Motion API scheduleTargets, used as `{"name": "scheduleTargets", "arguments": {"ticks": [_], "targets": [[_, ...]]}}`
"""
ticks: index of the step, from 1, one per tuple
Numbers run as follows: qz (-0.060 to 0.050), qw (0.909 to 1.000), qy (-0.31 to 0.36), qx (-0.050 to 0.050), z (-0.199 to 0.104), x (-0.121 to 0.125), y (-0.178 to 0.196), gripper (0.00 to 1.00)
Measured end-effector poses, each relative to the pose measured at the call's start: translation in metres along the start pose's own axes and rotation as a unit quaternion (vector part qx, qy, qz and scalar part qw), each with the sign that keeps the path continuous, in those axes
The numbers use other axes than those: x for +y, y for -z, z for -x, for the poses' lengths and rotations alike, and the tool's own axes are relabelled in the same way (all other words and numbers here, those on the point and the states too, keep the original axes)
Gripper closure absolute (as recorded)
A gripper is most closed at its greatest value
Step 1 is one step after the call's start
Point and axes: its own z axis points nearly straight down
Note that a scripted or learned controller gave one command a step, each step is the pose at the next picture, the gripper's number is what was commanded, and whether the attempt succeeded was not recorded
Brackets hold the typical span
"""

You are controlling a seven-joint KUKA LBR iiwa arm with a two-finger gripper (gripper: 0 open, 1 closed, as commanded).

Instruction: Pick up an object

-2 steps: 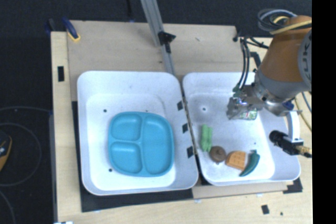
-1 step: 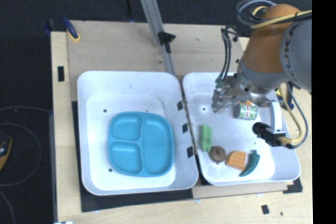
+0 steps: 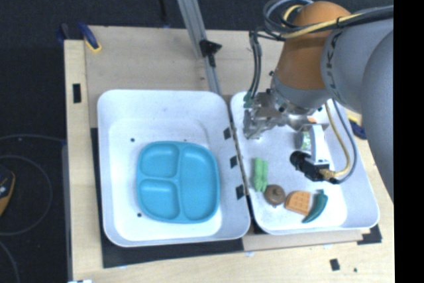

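Two shallow white bins with rounded corners and a smooth plastic look sit side by side on the pale wooden bench point(image 3: 146, 59). The left bin point(image 3: 119, 109) holds one light-blue tray point(image 3: 177, 181), rounded and split into three compartments. The right bin point(image 3: 358, 209) holds four small pieces, all near the edge it shares with the left bin or along its near side: one light-green ridged block point(image 3: 260, 175) lies just beside the shared edge, one small round brown piece point(image 3: 275, 195) sits just past the block, one orange waffle-textured piece point(image 3: 299, 201) lies next to the brown one, and one dark-green curved piece point(image 3: 318, 206), pepper-shaped, touches the orange one on its far side from the block.

The grey arm point(image 3: 371, 56), with its orange band point(image 3: 308, 50), reaches in from the right and bends down over the right bin. The gripper point(image 3: 254, 124), grey metal, hangs above the green block, close to the shared edge of the bins. Whether the jaws are open or closed cannot be told, and nothing is seen between them. Black and yellow cables loop beside the wrist.
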Motion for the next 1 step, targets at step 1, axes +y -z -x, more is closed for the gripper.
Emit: {"name": "scheduleTargets", "arguments": {"ticks": [1], "targets": [[0.0,1.0,0.0,0.0,-0.0456,0.0103,-0.0029,1.0]]}}
